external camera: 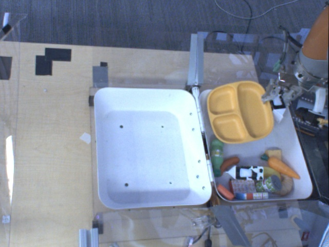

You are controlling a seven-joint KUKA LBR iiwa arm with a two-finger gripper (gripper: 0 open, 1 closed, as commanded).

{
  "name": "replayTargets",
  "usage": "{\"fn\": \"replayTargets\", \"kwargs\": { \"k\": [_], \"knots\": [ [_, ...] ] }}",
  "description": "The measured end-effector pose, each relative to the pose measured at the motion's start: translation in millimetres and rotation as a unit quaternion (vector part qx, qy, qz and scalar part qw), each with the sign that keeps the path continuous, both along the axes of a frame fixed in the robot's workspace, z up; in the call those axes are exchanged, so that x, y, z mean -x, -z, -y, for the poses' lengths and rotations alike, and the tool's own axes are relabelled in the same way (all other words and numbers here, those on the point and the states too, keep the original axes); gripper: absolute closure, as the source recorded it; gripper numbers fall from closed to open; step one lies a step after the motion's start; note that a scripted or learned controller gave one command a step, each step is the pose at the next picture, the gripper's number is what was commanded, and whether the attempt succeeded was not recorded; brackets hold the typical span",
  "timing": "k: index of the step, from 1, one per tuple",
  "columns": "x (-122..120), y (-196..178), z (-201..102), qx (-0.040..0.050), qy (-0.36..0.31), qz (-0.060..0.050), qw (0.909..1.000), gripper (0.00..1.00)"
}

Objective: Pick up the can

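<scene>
**A:** Start at the left. What's the shallow white plastic bin on the left (103, 138) for?

**B:** I'd guess it's the drop-off side. Its twin, the shallow white bin on the right (302, 156), touches it along the middle wall and holds all the clutter.

**A:** And inside that one?

**B:** A small green plastic bottle shape (217, 150) stands against the near-left wall. Beside it, the yellow three-compartment plastic plate (240, 112) lies tilted across the far half. It probably sits that way because it's too broad to lie flat there.

**A:** Where's the can?

**B:** My best reading is the small cylinder with a red, white and blue label (252, 195). It lies on its side along the near wall, touching a red packet and wedged among the toy food. It's small and partly crowded, so I can't be sure.

**A:** Further right?

**B:** An orange plastic carrot (284, 168) rests slantwise over the heap, just beyond the can.

**A:** And the claw?

**B:** The metal two-finger gripper (272, 93) hangs over the plate's far-right rim, well apart from the can. I cannot tell whether it's wide or narrow, and nothing shows inside it. The grey arm with its orange band (314, 40) sits high, likely to clear the bin wall before it reaches.
</scene>
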State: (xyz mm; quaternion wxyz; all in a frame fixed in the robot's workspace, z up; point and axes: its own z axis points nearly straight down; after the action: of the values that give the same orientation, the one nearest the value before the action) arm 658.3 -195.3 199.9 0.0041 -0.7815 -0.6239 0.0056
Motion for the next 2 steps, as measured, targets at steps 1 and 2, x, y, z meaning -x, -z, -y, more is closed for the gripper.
{"fn": "replayTargets", "kwargs": {
  "k": [1, 2],
  "knots": [
    [11, -87, -1, 0.0015, 0.145, 0.006, 0.9894, 1.0],
    [53, 25, -63, 0.0006, 0.151, 0.008, 0.9885, 1.0]
  ]
}}
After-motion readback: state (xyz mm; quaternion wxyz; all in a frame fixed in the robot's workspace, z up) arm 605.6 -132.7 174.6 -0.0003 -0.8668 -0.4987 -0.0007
